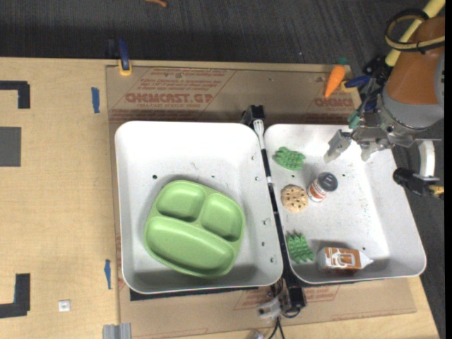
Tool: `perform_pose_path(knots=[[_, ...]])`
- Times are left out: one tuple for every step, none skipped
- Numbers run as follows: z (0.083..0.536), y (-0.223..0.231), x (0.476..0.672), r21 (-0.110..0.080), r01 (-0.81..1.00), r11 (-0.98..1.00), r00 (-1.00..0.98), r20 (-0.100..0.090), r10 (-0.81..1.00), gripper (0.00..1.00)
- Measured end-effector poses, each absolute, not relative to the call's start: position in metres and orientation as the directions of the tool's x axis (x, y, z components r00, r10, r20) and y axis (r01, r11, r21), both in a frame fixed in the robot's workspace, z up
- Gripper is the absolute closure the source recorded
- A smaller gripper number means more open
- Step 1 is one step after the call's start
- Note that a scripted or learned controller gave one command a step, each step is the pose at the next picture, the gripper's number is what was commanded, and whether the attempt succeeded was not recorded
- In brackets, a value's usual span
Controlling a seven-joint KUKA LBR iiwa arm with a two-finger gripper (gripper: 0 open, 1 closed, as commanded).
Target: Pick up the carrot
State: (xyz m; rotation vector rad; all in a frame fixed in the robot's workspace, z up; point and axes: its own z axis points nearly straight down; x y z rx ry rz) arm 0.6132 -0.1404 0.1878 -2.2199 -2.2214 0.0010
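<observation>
Fingers (351, 145) are hanging spread wide apart over the far edge of the right bin (395, 256), one grey prong (337, 145) angling out toward the bins' shared divider and the other sitting closer in under the wrist, with nothing showing between them. They are hovering above bare white floor; whether they are touching it I cannot tell. Being splayed like that, they look readied for a grab, not closed on anything.

Just beyond them, in the same bin, a small jar with a red band (321, 187) is lying tilted, with a speckled cookie (294, 198) beside it and a leafy green piece (288, 157) nearer the divider. Further toward the near rim a second green piece (299, 247) and a small orange and white carton (344, 258) are resting. The left bin (134, 147) is carrying a green sectioned plate (194, 226).

The carrot (335, 79) is not lying in either bin. It is resting on the cardboard sheet covering the worktop (56, 189), past the right bin's far rim, orange body with a green top, near the blue clips at the arm's base. From the fingers it is lying on the far side, across the rim, near but clearly apart. I would judge the arm is needing to lift clear of the bin wall and shift over the cardboard before any grasp can be happening.
</observation>
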Motion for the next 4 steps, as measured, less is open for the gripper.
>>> perform_pose_path(knots=[[0.187,-0.088,0.526,-0.002,1.0,0.03,-0.03,0.001,1.0,0.0],[0.184,-0.025,0.482,-0.002,0.978,0.206,-0.206,0.002,0.978,0.0],[0.189,-0.063,0.541,0.001,0.981,0.195,-0.195,-0.001,0.981,0.0],[0.184,-0.011,0.503,-0.002,0.99,0.14,-0.14,0.001,0.99,0.0]])
